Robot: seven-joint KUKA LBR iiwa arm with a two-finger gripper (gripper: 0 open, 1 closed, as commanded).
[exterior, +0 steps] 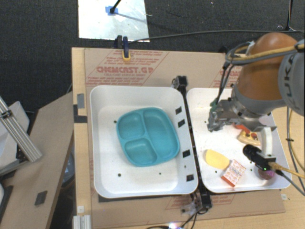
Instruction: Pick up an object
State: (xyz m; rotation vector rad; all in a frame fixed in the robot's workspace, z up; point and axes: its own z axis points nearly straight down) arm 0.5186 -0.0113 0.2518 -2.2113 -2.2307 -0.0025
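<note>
Lying near pincer (pixel 213 123): yellow obj (pixel 217 159) (long axis left-right, slight tilt).

Robotics lab or test cell, not a home or kitchen. Evidence: a grey industrial arm (pixel 267 75) with an orange band reaching over a bench (pixel 143 66) faced with printed protective sheeting. Two shallow white bins (pixel 107 175) sit side by side, joined by black clips (pixel 183 123). Loose cables (pixel 224 80) run along the arm. Black fabric backdrop (pixel 38 32) behind the bench. Aluminium extrusion frame (pixel 19 132) at left. A metal plate (pixel 112 11) and a small clamp (pixel 125 47) at the bench's far edge.
</note>
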